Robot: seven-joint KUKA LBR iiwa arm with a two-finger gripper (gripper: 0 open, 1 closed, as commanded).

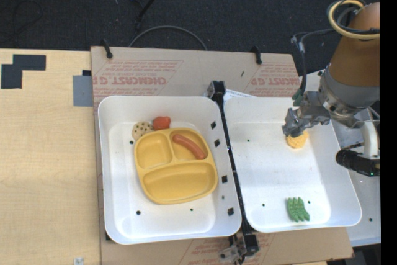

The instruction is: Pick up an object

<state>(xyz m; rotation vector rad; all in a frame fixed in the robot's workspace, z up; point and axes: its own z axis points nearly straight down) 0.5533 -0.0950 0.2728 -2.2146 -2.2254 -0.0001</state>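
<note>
My claw (pixel 297 130) sits right on the yellow object (pixel 297 141) in the right bin (pixel 335 211); I can't tell its grip.

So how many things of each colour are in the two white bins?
Yellow: 2, the divided plastic plate and the small round yellow piece
Red: 2, the toy sausage and the small tomato-like piece
Green: 1, the ridged toy
Tan: 1, the speckled cookie
Total: 6
</note>
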